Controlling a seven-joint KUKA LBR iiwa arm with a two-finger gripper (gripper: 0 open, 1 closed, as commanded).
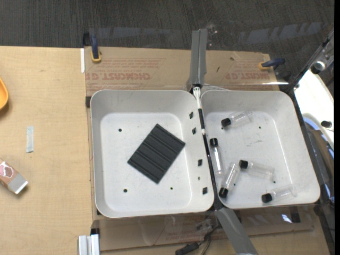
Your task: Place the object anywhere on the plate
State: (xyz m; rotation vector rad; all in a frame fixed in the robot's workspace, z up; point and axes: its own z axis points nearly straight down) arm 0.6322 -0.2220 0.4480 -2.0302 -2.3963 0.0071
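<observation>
1. Jaws: nothing here lets me tell whether they are spread, pressed together or pinching anything. No tube can be counted as held.
2. Nearest the side the arm reaches in from is the right bin [298, 122]. It holds five clear tubes with black caps, all lying flat on the floor.
3. The task's objects: one tube [237, 119] lies towards the far wall. Another [215, 154] lies against the wall shared with the other bin. A third [229, 178] and a fourth [257, 168] lie close together near the middle. The fifth [278, 195] sits at the near corner.
4. Further from the arm's side, in the left bin [96, 142], lies the plate [156, 153]. It is a dark ribbed rectangle, turned at an angle, flat on the bin floor. Nothing rests on it.
5. Progress, as I judge it: the task is at its start. No tube is lifted or across the divider.
6. Left to do: pick one tube, carry it over the shared wall, and set it down on the plate.
</observation>
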